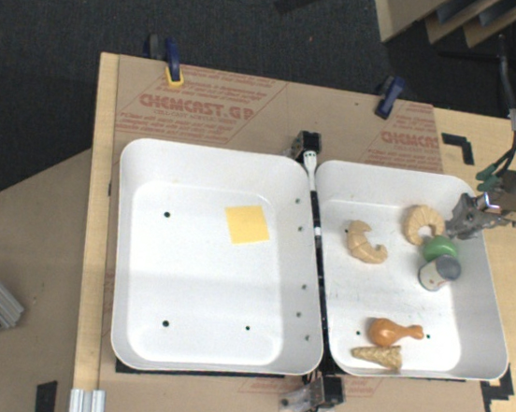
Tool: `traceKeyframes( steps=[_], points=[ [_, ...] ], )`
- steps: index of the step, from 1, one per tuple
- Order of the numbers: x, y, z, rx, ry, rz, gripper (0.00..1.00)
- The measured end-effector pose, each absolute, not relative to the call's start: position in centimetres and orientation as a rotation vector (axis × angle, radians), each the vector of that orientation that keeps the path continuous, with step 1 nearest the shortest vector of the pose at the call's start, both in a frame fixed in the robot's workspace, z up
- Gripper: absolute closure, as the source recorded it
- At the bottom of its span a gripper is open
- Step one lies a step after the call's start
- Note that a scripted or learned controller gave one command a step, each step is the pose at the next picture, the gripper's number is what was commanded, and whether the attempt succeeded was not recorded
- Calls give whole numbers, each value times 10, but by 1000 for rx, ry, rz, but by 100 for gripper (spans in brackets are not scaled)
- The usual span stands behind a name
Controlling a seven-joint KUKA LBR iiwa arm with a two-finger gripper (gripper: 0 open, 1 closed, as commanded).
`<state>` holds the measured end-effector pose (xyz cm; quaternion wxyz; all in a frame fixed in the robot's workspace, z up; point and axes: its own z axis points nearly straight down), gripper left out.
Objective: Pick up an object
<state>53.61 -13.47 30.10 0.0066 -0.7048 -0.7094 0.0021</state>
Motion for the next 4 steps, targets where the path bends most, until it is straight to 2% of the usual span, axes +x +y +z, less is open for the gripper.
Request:
traceKeyframes(
  steps=[1, 2, 3, 4],
  points=[
    [488, -83, 238, -2209, -2218, 7, 100],
    [491, -87, 242, -2222, -2221, 0, 0],
    [533, -107, 77, -2223, -2217, 3, 0],
    [583, -91, 85, -2221, -2228, -5, 0]
  ],
)
